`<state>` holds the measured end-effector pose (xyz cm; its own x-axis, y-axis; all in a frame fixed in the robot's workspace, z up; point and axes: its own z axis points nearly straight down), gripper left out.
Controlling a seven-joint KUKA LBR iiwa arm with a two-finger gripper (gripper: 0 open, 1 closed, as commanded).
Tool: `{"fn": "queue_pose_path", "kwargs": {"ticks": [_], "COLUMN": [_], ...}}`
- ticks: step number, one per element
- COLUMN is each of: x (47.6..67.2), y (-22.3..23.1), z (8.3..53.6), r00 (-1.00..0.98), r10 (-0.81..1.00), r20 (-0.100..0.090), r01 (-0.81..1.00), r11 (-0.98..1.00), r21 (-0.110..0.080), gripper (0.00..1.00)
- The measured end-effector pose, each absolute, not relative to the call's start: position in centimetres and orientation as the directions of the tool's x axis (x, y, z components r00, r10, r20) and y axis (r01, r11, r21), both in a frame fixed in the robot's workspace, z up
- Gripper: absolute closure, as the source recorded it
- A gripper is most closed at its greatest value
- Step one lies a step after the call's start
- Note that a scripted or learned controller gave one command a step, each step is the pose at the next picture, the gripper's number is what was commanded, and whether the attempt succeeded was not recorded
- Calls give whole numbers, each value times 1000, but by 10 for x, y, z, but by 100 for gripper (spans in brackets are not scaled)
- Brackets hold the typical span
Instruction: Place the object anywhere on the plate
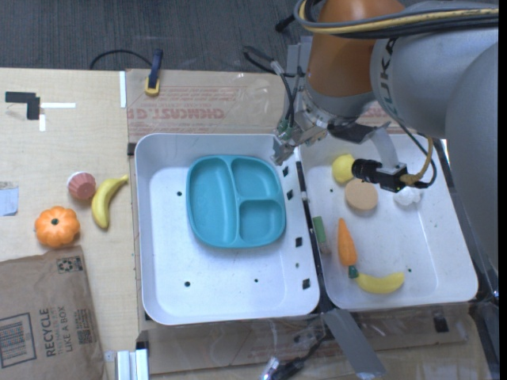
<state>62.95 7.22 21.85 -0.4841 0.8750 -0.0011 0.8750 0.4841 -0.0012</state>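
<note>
A teal divided plate [226,196] lies in the left bin [158,236] with nothing on it. My gripper [283,150] hangs over the top of the wall between the two bins, just beyond the plate's upper right corner, and I see nothing in it. In the right bin [432,244] lie a yellow lemon [342,168], a tan round disc [362,197], a small white object [408,197], an orange carrot [347,242], a yellow banana [380,282] and a thin green piece [319,232] by the wall. The arm hides the right bin's far edge.
On the bench left of the bins sit a small pumpkin [57,226], a second banana [105,200] and a pink round item [81,185]. A cardboard box [40,315] lies at the front left. A black fitting on the arm [380,172] hangs over the lemon's side.
</note>
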Motion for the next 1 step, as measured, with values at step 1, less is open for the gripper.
{"fn": "queue_pose_path", "kwargs": {"ticks": [1], "x": [615], "y": [137], "z": [216], "r00": [-484], "r10": [875], "r20": [-1], "r01": [875], "r11": [484], "r21": [-2], "gripper": [100]}}
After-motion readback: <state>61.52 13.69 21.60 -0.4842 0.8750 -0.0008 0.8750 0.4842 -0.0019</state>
